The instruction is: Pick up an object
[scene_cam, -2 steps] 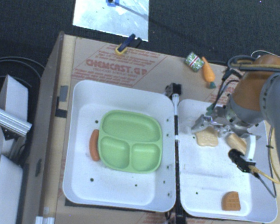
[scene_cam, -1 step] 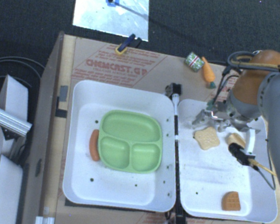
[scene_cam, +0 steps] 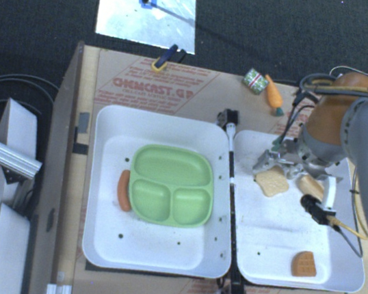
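Gripper [scene_cam: 280,162], metal-fingered, hung over right bin's [scene_cam: 268,274] far edge, directly above a flat tan cracker-shaped piece [scene_cam: 272,184]; jaw state could not be told. Waffle-textured brown piece [scene_cam: 304,264] near front right corner. Smooth green divided plate [scene_cam: 171,186] filled left bin [scene_cam: 97,233].

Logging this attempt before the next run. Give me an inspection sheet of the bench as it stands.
Surface: cardboard sheet under two white bins; left bin, right bin.
Job's things: green divided plate and hot dog in left bin; cracker and waffle piece in right bin.
Clutter: carrot and small can behind the bins.
Gripper: gripper low over the cracker.
Cables: black loops at left.
Surroundings: dark carpet, shiny plate.
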`<state>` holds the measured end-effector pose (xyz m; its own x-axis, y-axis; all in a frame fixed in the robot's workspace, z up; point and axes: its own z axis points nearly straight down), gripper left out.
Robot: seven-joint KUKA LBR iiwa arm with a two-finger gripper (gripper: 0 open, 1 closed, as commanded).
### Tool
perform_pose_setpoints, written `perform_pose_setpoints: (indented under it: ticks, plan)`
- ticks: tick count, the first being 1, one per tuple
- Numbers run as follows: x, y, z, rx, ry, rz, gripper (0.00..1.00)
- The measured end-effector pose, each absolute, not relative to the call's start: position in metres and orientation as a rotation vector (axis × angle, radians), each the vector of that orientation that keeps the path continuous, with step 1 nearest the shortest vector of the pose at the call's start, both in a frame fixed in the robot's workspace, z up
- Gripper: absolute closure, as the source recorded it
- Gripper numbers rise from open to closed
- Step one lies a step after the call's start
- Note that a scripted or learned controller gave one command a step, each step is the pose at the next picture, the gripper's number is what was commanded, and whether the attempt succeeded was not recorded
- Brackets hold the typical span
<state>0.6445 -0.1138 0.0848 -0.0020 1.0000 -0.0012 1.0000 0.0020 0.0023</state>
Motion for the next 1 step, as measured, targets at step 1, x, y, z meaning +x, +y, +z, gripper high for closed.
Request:
perform_pose_setpoints:
  ticks: [1]
  plan:
    - [0.6465,-0.1136,0.0971,2.212,2.221,0.007,1.00]
